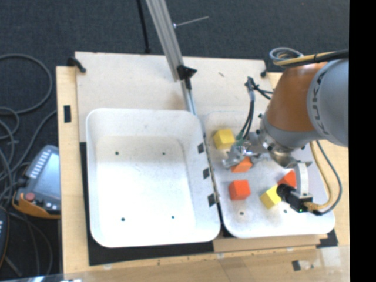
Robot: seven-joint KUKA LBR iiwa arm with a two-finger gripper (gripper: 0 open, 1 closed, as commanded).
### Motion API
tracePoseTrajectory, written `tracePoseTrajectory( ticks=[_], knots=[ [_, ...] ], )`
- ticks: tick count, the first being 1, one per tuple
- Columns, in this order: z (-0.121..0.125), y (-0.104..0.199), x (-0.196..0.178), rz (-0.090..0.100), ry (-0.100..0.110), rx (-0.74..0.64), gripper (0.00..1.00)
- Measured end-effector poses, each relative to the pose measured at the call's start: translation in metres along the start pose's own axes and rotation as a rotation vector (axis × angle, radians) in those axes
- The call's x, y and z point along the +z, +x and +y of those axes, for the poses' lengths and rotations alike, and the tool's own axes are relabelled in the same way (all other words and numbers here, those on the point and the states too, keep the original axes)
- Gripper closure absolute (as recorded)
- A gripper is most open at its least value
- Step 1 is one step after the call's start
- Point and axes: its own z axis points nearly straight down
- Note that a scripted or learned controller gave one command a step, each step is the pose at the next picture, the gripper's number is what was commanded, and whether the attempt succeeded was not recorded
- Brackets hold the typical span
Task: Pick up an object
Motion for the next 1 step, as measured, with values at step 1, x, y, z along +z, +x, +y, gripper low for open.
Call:
tracePoseTrajectory(
  ticks=[1],
  knots=[
    [0.0037,0.0642,0.0051,0.002,0.007,-0.002,1.0]
  ],
)
